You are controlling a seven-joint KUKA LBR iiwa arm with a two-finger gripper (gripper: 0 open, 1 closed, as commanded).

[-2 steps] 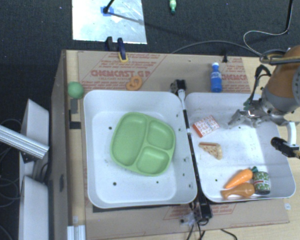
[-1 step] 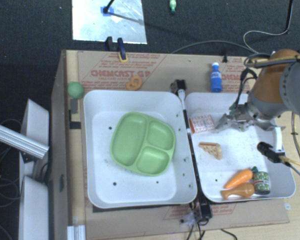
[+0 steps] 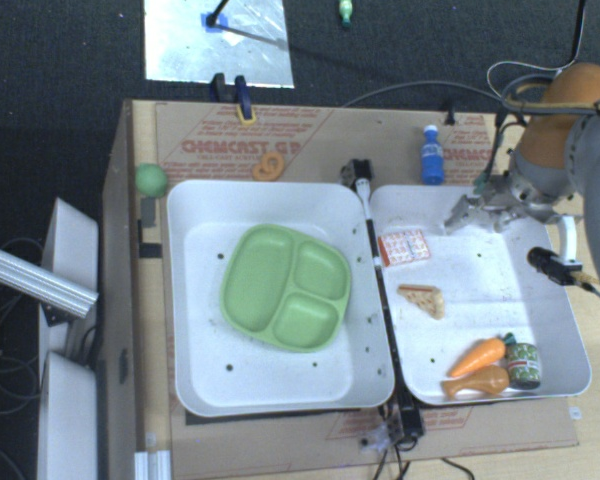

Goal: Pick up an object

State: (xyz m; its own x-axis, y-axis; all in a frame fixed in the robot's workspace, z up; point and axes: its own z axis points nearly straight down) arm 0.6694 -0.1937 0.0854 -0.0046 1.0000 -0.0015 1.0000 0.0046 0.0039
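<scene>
Claw [image 3: 477, 211] poised over far right part of right bin [image 3: 550, 313], fingers spread apart, nothing between them. Below and left of claw, in same bin: red-and-white card [image 3: 403, 247] nearest, tan wedge-shaped piece [image 3: 422, 299] farther on; well below claw at bin's near edge, orange carrot [image 3: 477, 356], pale orange piece [image 3: 474, 383] and small green-and-red can [image 3: 523, 363] clustered together. Far left of claw, green divided plate [image 3: 285, 286] in left bin [image 3: 195, 268]; blue bottle [image 3: 432, 155] upright on surface [image 3: 310, 133], just up-left of claw.
</scene>
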